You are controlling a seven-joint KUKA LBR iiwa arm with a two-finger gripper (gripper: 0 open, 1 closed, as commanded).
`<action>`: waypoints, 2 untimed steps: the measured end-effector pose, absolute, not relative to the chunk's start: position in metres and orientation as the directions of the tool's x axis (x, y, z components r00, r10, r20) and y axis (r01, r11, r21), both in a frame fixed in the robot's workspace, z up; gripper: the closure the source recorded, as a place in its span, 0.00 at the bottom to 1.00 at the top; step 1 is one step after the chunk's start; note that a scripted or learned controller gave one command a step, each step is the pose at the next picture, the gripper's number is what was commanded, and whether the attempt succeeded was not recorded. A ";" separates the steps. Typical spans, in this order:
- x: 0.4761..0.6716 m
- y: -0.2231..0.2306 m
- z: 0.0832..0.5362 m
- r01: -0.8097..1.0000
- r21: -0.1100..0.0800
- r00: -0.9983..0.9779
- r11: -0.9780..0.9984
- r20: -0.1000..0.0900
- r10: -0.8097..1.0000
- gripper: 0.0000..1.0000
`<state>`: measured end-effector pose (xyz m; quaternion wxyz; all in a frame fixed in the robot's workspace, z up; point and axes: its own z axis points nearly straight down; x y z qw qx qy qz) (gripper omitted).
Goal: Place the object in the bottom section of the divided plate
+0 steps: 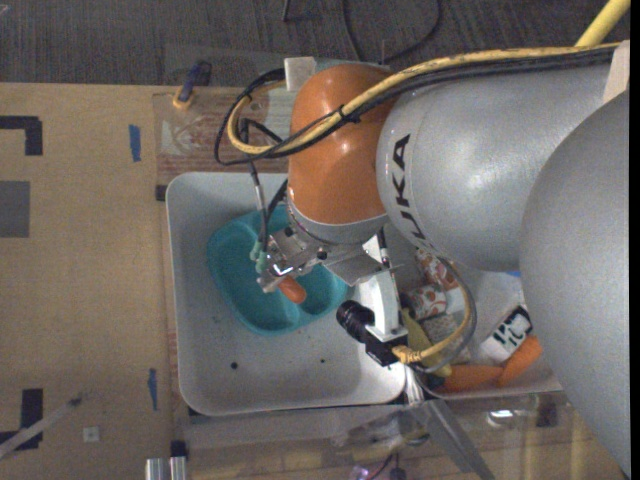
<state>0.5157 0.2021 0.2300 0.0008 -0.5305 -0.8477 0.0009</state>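
**Small orange object at the gripper tip, over the teal plate**

Camera view: The landmark is the teal divided plate (262,286), which lies in the left white bin (200,298). The grey arm with its orange band (335,153) comes in from the right and hangs over the right half of the plate, so it hides a good part of it. The gripper (276,276) points down toward the plate, close to the plate's middle. Just beside the gripper tip, on its lower right side, there is a small orange object (292,289). It looks short and slightly long in shape, with its long axis running roughly from upper left to lower right, but it is too small to be sure. It sits directly at the fingertips, over the plate's inner area near a divider ridge. I cannot tell whether the object is pinched between the fingers or already lies on the plate, because the wrist covers the fingers, and so I cannot tell their state either.

The relation that matters is this: the object is touching or nearly touching the gripper tip, not apart from it. In my judgement, the coming move depends on which compartment lies under this point. The plate's sections are partly hidden, so I cannot say which one it is.

In the right bin (540,383) some other orange and patterned items (480,373) lie, well apart from the plate.
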 end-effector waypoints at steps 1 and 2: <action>0.566 0.169 0.212 0.925 0.001 -0.381 0.381 -0.001 0.925 1.00; 0.573 0.197 0.185 0.880 -0.001 -0.475 0.475 0.000 0.880 1.00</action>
